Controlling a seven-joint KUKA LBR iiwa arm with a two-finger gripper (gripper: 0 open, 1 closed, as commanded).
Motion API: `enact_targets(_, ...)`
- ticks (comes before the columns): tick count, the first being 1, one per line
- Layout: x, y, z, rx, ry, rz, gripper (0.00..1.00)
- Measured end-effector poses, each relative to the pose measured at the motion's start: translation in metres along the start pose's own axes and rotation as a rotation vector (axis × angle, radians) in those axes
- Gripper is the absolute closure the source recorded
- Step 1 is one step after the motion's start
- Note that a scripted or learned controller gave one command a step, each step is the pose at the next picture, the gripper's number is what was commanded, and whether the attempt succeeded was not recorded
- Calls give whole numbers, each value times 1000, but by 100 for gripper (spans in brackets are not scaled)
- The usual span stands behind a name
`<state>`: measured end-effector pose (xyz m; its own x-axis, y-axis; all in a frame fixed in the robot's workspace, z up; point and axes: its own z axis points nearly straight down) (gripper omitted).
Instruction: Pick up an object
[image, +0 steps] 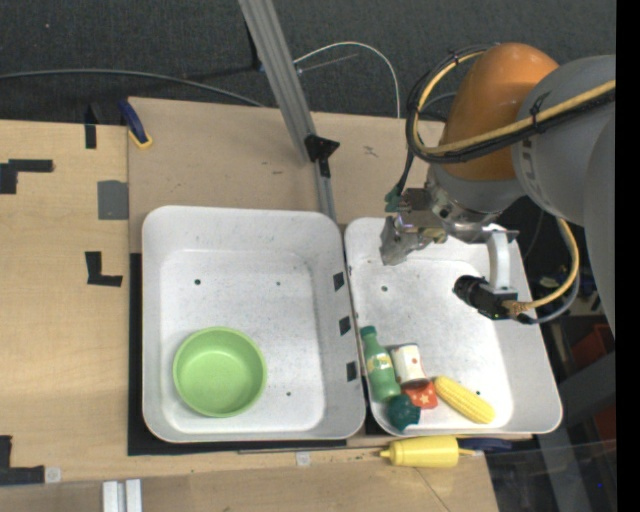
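Two shallow white bins side by side on a wooden bench (230, 160). In the left bin (240, 230), a green bowl (219, 371) near the front left corner, upright, apart from the walls.

In the right bin (470, 330), a small cluster of objects at the front edge — a green bottle (378, 364) lying along the left wall, a small white box (407, 361) just beside it, a red piece (422, 394) touching the box from the front, a dark green piece (402, 412) at the very front, and a yellow corn cob (463, 398) lying at a slant to the right of the red piece. All resting on the bin floor, none lifted.

Outside the bins, a yellow bottle (424, 452) lying on its side on the bench, just beside the front rim of the right bin.

Grey arm with orange band coming in from the right, with the gripper (398, 240) hanging above the back left corner of the right bin, well apart from the cluster. Nothing visible between the fingers — whether spread or closed, cannot tell from this angle.

A grey pole (285, 85) rising at a slant behind the bins.
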<state>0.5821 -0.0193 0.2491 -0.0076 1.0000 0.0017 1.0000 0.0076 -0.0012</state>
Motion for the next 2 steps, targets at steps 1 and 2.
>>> enact_targets(1,43,9,3,0,-1,2,100)
enact_targets(2,105,14,17,2,-1,0,100)
